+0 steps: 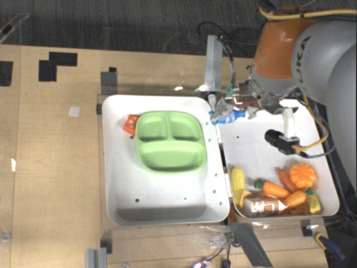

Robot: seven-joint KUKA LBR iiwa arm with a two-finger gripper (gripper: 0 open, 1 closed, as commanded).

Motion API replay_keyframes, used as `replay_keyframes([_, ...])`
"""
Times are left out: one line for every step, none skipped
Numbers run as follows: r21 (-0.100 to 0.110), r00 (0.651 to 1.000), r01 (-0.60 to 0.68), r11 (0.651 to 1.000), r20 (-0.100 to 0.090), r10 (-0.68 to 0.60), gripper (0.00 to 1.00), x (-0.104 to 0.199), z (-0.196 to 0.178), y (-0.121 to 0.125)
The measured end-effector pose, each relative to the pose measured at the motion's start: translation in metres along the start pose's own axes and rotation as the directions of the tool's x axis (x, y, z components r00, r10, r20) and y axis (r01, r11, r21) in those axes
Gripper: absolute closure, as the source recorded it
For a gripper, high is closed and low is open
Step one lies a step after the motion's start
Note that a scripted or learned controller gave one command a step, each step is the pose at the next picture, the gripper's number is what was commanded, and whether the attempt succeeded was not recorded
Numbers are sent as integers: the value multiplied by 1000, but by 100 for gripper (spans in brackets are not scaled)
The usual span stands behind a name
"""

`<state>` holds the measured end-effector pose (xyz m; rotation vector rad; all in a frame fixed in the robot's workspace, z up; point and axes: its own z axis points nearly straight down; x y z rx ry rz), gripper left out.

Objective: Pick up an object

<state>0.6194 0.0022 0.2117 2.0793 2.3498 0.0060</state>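
My gripper (pixel 230 109) hangs over the far left corner of the right bin (pixel 251 141), next to the wall between the two bins. A small blue and white packet (pixel 227 116) sits between its fingertips, and the gripper is shut on it. Along the near edge of that bin lie a yellow corn cob (pixel 237 180), two orange carrots (pixel 274 190), an orange pumpkin (pixel 303 175) and a brown bottle with a white label (pixel 266 206). In the left bin (pixel 120 194) a green divided plate (pixel 169 140) lies on a red and orange item (pixel 130 124).
A black cable end (pixel 280 141) dangles over the middle of the right bin, beside a white bracket (pixel 288 121). A grey upright post (pixel 212 60) stands just behind the bins. The grey arm and its orange band (pixel 279 46) fill the upper right.
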Motion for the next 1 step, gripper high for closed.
replay_keyframes([2, 998, -70, 998, 0, 70, 100, -20, 6, -62])
